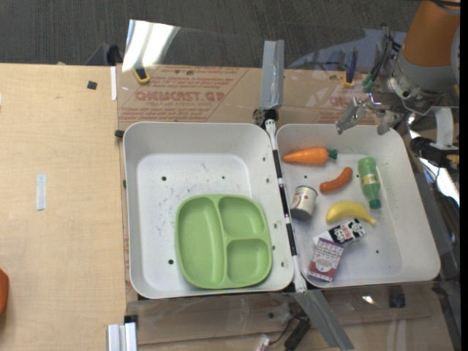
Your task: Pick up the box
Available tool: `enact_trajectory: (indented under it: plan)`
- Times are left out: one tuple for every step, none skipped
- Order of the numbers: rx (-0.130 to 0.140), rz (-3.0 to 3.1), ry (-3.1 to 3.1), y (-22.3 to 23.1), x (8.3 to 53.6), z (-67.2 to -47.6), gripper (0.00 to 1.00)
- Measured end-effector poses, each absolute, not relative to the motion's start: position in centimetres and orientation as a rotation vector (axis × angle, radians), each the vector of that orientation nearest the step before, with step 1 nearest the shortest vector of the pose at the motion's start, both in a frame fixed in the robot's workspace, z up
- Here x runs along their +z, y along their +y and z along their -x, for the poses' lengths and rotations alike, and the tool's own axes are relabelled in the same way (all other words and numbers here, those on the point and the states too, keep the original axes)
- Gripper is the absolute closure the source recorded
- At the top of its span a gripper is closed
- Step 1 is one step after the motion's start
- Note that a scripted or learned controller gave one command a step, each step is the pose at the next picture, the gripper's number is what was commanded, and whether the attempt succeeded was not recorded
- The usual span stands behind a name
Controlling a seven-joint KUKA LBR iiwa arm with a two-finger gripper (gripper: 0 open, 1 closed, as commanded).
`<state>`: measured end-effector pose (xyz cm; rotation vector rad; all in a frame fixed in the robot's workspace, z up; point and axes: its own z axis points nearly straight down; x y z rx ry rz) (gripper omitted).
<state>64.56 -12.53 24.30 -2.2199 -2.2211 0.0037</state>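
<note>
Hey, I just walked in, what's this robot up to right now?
The arm's gripper hangs over the far edge of the right bin, holding nothing. The box, black and white, lies untouched in that bin beside a banana, with a pink packet, a can, a carrot, a sausage and a green bottle around. The left bin holds a green tray. The pick hasn't started.

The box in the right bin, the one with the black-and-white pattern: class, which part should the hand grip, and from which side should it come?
Grip the box across its short sides, coming straight down from above. It lies flat and slightly tilted on the bin floor. The banana touches its upper edge and the pouch its lower left, so fingers probably fit best at its two free ends.
</note>
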Motion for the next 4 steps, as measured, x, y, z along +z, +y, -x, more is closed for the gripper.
enact_trajectory:
  plan:
    - [0.003, 2.194, -2.247, -13.1, 12.2, -65.1, 0.00]
    - [0.004, 2.162, -2.277, -9.9, 9.1, -63.5, 0.00]
    - [0.001, 2.097, -2.338, -9.6, 9.1, -58.8, 0.00]
    - [0.002, 2.103, -2.334, -9.8, 10.0, -58.8, 1.00]
